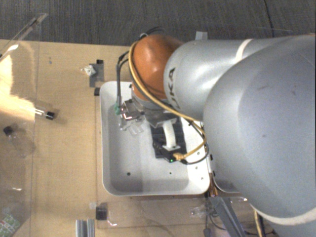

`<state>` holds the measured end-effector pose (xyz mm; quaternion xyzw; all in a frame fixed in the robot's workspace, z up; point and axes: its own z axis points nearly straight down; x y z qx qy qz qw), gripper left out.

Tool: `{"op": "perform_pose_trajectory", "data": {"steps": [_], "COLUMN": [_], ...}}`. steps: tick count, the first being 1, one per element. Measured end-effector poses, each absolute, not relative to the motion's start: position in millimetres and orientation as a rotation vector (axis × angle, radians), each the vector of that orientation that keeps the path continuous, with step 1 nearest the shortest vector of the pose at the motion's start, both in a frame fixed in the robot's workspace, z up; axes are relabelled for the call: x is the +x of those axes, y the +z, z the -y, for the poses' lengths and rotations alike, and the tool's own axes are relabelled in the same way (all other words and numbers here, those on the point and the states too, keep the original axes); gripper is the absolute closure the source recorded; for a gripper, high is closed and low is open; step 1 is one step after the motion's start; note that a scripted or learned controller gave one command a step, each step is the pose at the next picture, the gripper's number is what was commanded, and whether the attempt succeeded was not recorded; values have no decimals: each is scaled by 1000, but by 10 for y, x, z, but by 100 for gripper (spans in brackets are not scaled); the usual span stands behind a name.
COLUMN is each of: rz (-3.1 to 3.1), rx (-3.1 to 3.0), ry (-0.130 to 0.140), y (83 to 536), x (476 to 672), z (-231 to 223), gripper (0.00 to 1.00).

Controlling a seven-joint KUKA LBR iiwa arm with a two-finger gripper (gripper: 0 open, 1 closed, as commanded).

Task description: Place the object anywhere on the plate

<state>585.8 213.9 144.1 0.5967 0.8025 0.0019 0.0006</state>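
My gripper (pixel 131 124) hangs low over the upper left part of a shallow white bin (pixel 111 177), pointing down at the bin floor. Its tip looks pale and translucent against the white floor, and nothing can be made out in it. The orange wrist band (pixel 150 65) and the thick grey arm (pixel 247 117) cover the bin's right side and everything to the right of it.
A tiny dark speck (pixel 128 173) lies on the bin floor near the front. On the wooden bench to the left sit a small black-tipped piece (pixel 47 114) and a small dark bit (pixel 7 130). Black clamps (pixel 98 71) (pixel 101 212) stand at the bin's left corners.
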Motion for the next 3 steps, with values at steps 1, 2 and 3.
{"op": "perform_pose_trajectory", "data": {"steps": [1, 2, 3], "rz": [-2973, -3083, -3124], "rx": [996, 574, -202], "ry": [9, 7, 10], "y": [1580, 1675, 1554], "x": [6442, 6408, 6210], "z": [-1986, -2213, -2362], "gripper": [100, 100, 100]}}
